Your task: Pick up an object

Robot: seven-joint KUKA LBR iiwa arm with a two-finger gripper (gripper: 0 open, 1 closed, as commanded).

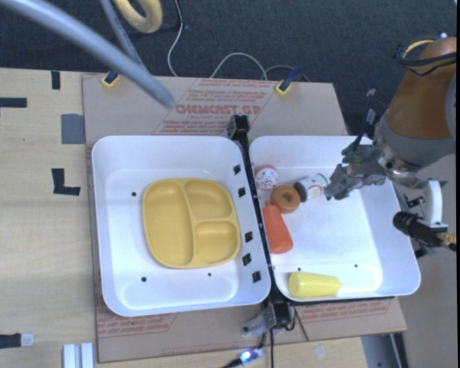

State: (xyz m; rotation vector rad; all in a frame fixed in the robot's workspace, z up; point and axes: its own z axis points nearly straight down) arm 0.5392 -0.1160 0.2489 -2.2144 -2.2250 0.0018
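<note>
Yellow lemon toy (314, 284), near edge, probably light and slick, best pinched mid-body; gripper (339, 188) state can't be told.

Even overhead light, soft picture

My two white bins (107, 228) glare bright and nearly featureless; shadows beneath things are faint. A grey pole (77, 33) across the top left is blurred, and fine detail is grainy throughout.

In the right bin lie an orange cylinder (277, 229) beside the divider, a brown ring (287, 198) at its far end, a round white piece (265, 178) (perhaps a patterned ball), and a yellow lump (313, 284) by the near wall.
</note>
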